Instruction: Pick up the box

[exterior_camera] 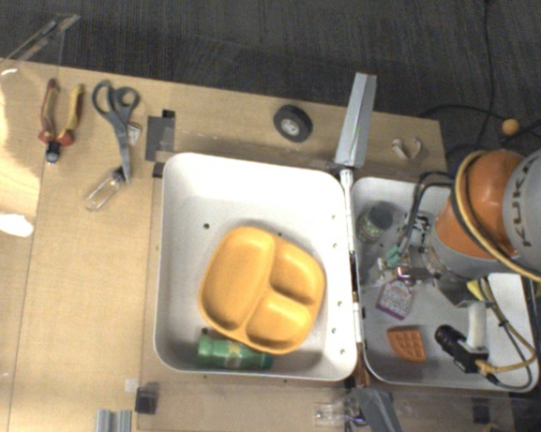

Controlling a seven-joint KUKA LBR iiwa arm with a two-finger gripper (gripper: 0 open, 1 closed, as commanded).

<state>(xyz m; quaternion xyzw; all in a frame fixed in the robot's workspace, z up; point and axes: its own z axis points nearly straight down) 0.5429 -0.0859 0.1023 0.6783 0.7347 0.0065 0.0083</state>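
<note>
Wooden bench (73, 315) bears two white bins: left bin (183, 250) holds a yellow divided tray (264, 290) over a green bottle (230, 353); right bin (510, 382) holds a purple box (396, 299) just below the gripper (405, 265), and an orange piece (408, 344).

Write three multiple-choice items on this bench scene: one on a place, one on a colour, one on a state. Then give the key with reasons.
1. Where does the green bottle lie?
A. left bin
B. right bin
C. on the bench

2. What colour is the divided tray?
A. white
B. yellow
C. blue

3. How does the tray sit?
A. upside down
B. standing on edge
C. right way up, hollows showing

Key: 1 A, it lies at the left bin's near wall. 2 B, it is yellow throughout. 3 C, three hollows face the camera.
</note>
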